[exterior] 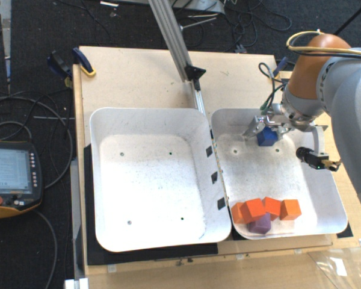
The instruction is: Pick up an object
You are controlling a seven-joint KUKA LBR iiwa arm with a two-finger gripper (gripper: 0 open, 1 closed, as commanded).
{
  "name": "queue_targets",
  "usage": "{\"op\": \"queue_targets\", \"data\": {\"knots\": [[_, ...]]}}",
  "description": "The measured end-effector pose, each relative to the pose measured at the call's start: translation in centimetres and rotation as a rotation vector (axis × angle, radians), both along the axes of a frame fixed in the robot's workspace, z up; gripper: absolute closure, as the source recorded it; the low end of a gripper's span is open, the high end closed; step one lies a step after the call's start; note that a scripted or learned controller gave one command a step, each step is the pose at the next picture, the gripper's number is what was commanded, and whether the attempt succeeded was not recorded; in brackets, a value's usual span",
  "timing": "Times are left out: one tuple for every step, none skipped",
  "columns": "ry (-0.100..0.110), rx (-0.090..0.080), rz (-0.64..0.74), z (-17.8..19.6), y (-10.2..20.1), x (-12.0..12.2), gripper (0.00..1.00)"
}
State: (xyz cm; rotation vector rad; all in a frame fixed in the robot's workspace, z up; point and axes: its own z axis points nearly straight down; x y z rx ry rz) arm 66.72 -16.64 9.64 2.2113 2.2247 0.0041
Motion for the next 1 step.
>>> {"op": "queue_targets", "data": {"knots": [[0.002,-0.001,-0.001,0.97,-0.23,-0.17,1.00]]}}
